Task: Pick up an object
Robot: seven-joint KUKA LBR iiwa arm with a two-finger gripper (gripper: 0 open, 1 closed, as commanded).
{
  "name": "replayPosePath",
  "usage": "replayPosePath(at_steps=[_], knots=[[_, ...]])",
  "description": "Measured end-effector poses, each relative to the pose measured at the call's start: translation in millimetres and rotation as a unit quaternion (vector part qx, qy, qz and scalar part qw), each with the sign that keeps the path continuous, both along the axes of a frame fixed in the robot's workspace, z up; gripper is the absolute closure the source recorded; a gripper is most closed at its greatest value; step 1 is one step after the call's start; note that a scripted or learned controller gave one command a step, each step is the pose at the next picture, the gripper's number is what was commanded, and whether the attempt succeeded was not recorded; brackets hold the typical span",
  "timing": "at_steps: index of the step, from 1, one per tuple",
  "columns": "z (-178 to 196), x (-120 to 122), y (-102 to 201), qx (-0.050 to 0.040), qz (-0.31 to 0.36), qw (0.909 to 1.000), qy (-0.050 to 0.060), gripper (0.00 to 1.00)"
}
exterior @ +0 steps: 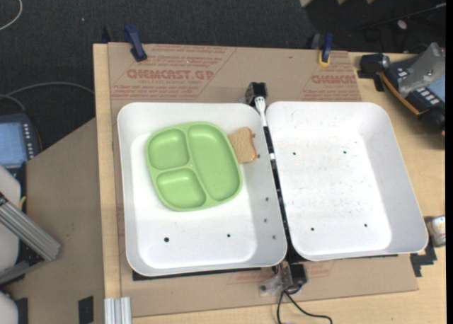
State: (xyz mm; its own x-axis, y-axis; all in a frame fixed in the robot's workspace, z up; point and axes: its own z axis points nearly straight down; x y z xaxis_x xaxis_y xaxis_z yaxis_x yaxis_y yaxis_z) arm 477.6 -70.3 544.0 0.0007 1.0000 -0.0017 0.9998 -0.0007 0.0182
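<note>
Trouble is waiting: your tan cracker (pixel 244 145) is leaning against the green plate (pixel 193 166), risking a slipped, glancing grab; pincer state you cannot tell

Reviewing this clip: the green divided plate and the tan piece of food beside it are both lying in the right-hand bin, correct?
Not quite. The camera view shows the green divided plate and the tan piece of food in the left bin, not the right bin. The food does lie beside the plate, at its upper right edge.
</note>
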Motion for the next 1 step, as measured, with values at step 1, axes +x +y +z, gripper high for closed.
replayPosePath(at_steps=[1], knots=[[-72.4, 4.7, 201.8, 0.0019, 0.009, 0.9999, 0.013, 0.0]])
